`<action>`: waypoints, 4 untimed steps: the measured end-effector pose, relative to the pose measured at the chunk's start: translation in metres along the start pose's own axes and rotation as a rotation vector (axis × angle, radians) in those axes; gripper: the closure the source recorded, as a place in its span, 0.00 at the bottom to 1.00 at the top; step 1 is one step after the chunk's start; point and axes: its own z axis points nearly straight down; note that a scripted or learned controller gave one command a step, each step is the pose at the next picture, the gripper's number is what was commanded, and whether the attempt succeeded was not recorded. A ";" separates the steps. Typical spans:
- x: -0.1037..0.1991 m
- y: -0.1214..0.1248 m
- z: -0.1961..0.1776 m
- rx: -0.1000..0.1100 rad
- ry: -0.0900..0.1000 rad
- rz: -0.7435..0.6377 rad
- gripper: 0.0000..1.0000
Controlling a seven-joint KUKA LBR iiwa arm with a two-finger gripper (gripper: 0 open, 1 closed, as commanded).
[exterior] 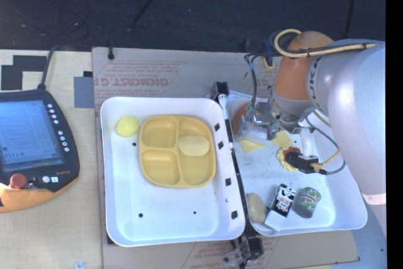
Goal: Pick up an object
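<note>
Yellow wedge (pixel 251 145) looks like the likeliest target to me. It's lying flat on the floor of the right bin (pixel 352 217), towards the far left corner, just on the near side of the gripper (pixel 261 125). The task only says "an object", so that's my guess from how close they are.

Progress-wise, I'd say nothing is picked up yet. The gripper is down low in the bin's far end, but I don't see anything lifted or pinched in it. Honestly I can't tell if the claw is spread or closed, because the wrist hardware blocks that bit. So the grab and the lift both look like they're left to do.

Other stuff in the right bin:
- an orange-brown thing (pixel 240 118) tucked against the left wall, just left of the gripper and partly hidden
- a small yellow-and-red piece (pixel 289 159) to the right of the wedge
- at the near end, a pale oval lump (pixel 255 206), a cow-print carton (pixel 284 198) and a little can (pixel 307 201), all bunched close together

The left bin (pixel 164 223) holds a yellow divided plate (pixel 160 164) with a pale oval piece (pixel 194 145) in its far right compartment. A yellow ball (pixel 126 126) sits just left of the plate.

What could get in the way: the wedge is close to the bin wall and that orange-brown thing, so the corner is tight. The big grey arm (pixel 352 110) also covers a chunk of the right side.
</note>
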 end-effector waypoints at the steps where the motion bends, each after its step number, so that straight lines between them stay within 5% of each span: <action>1: -0.001 0.000 0.000 0.000 0.001 0.000 0.00; 4: -0.001 0.000 0.000 0.000 0.000 -0.004 0.00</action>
